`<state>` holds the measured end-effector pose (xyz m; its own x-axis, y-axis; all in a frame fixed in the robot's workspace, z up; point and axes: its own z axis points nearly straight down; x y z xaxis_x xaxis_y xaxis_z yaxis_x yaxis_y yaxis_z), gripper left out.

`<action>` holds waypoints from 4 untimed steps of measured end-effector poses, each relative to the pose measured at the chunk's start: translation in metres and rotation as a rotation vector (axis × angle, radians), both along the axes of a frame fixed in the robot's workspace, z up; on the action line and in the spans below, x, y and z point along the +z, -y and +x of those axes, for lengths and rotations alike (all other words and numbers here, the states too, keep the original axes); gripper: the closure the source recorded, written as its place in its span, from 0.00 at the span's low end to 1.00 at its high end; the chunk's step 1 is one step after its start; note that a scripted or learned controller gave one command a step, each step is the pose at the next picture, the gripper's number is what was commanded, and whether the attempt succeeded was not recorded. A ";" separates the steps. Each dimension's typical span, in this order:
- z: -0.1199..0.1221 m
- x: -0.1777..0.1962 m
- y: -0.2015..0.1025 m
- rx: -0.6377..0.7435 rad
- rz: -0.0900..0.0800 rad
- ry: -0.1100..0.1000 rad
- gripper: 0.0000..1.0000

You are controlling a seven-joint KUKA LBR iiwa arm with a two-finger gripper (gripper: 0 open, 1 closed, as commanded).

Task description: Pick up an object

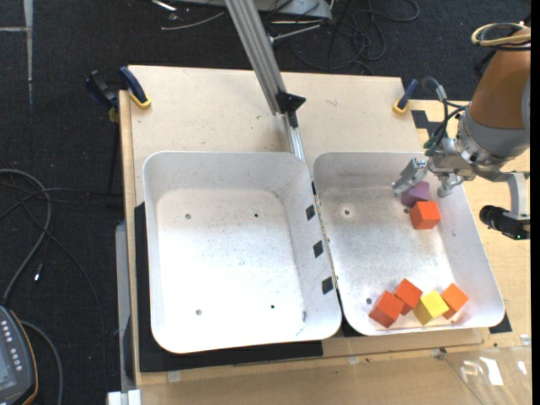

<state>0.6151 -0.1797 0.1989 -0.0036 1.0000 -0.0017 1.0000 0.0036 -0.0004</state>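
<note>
Two white bins sit side by side on the table (211, 108). The left bin (169, 175) has nothing to grasp, so the work lies in the right bin (472, 251). Four blocks, three orange ones (390, 308) and a yellow one (432, 305), huddle against its near wall. Farther back, the hand (429, 180) hangs with fingers spread, gripping nothing, over a purple block (415, 195) touching an orange cube (424, 214), its likely target.
</note>
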 end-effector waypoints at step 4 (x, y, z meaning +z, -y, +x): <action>-0.047 -0.094 0.019 -0.003 0.002 -0.004 0.00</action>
